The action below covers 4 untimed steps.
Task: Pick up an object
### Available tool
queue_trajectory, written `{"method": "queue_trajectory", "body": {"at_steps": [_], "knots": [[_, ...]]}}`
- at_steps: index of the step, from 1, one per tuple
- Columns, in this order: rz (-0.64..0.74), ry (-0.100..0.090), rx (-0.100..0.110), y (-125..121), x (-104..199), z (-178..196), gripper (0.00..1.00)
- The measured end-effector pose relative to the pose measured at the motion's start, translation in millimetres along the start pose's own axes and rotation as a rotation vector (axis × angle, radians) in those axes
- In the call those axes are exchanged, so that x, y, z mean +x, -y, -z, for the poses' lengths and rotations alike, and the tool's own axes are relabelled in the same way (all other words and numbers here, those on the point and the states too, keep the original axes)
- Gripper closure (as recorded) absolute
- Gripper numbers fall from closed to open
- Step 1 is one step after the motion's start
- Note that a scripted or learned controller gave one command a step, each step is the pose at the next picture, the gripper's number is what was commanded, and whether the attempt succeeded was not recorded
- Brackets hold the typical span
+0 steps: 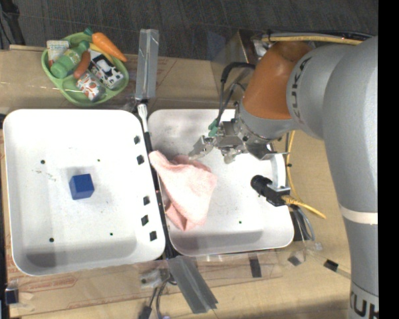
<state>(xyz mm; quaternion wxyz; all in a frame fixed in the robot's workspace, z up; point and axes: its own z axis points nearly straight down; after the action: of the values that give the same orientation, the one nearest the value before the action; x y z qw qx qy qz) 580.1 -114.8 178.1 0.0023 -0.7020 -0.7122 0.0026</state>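
Reach is kept short because the tool (213,146), whose opening cannot be told and in which nothing is seen held, is poised at one o'clock of the pink cloth (186,188) crumpled against the right bin's (272,234) nine-o'clock wall.

Fixed overhead camera, slanted, covering both bins (26,121).

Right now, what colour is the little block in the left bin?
Blue. The block shows clearly in the camera view, sitting on the white floor of the left bin.
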Motion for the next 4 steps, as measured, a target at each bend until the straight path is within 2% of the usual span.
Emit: {"method": "queue_trajectory", "body": {"at_steps": [1,2,3,4], "knots": [[0.012,0.000,-0.003,-15,-10,-87,0.00],[0.011,0.000,-0.003,-15,-10,-87,0.00],[0.017,0.000,0.000,-15,-10,-77,1.00],[-0.183,0.000,-0.004,-26,-25,0,1.00]]}}
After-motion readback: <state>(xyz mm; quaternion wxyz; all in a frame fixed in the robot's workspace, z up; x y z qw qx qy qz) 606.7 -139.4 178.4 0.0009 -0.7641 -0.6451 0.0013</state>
